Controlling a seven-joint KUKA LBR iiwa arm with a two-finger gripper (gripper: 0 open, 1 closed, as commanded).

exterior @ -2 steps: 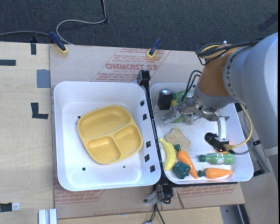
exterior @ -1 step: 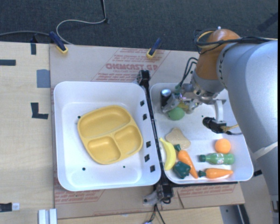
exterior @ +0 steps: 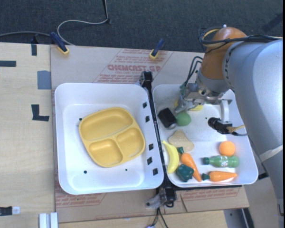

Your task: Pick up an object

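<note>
the arm's grey bulk point(exterior: 261, 89) looms closest, its gripper point(exterior: 186, 106) low in the right bin point(exterior: 249, 175); whether its fingers are spread or pressed together, i cannot tell. a green ball point(exterior: 184, 118) sits just below them, round with no long axis, touching a black cylinder point(exterior: 166, 118) lying slantwise to its left. both bins rest on cardboard point(exterior: 123, 68) over a pale bench point(exterior: 19, 127), dark carpet point(exterior: 133, 8) beyond.
</note>
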